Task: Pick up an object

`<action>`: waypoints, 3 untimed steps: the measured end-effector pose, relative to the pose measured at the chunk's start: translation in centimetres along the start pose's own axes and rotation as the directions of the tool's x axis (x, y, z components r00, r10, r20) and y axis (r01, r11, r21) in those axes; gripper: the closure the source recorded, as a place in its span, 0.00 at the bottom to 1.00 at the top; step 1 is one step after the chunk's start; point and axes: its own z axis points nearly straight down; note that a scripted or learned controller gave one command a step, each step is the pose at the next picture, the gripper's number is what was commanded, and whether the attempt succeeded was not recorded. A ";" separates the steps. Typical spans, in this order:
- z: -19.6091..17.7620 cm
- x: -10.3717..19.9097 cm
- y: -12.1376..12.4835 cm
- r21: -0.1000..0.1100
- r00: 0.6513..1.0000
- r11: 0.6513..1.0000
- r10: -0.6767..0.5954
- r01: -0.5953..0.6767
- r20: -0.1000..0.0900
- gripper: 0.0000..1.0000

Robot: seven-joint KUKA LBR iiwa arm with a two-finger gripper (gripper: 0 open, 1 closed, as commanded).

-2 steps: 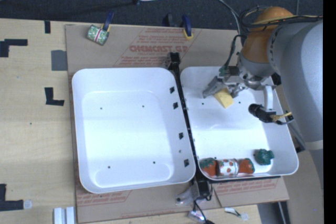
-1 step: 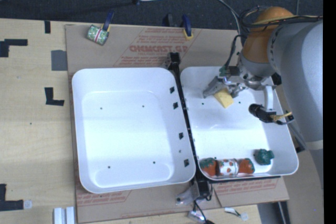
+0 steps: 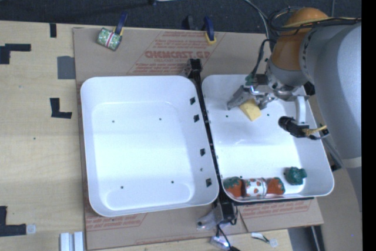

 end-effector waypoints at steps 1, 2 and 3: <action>0.0 0.1 0.1 0.000 1.000 1.000 0.001 -0.001 0.001 0.00; 0.0 -0.4 -0.1 0.000 1.000 1.000 0.000 0.000 0.000 0.00; 0.0 -0.4 -0.1 0.000 1.000 1.000 0.000 0.000 0.000 0.00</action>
